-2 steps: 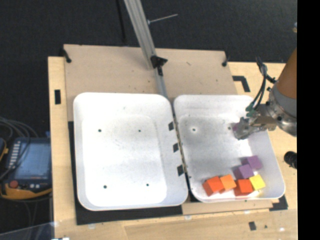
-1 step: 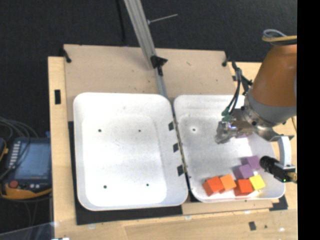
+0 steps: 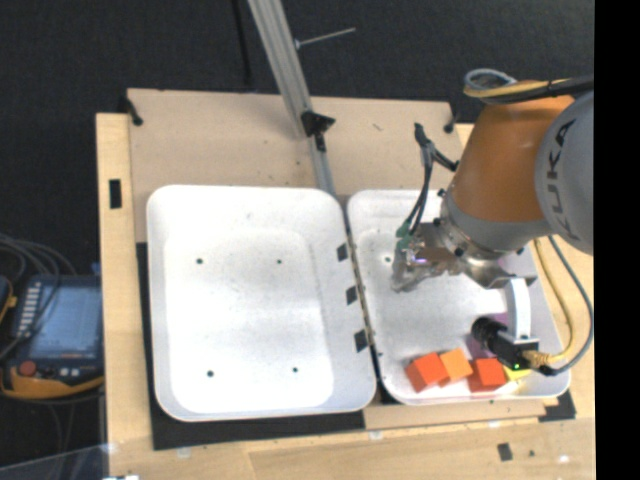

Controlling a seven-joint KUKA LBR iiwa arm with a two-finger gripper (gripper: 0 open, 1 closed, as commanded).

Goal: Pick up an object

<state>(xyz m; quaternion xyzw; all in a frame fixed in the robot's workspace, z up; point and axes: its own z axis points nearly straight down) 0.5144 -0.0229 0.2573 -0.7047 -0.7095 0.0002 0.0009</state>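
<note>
On my feed a dark floor surrounds the pale wooden bench (image 3: 220, 138), with a handheld pendant (image 3: 55, 333) at far left and a smooth, shallow left bin (image 3: 245, 298). The right bin (image 3: 385, 218) holds blocky orange cubes (image 3: 455, 368) at its near edge. Over it hangs the gripper (image 3: 412, 268); the bulky arm blurs it, so I cannot tell its grip.

Right bin (image 3: 385, 230) partly behind arm (image 3: 510, 173).

Robot lab: teach pendant (image 3: 55, 333), bench (image 3: 230, 138), bins (image 3: 170, 208).
</note>
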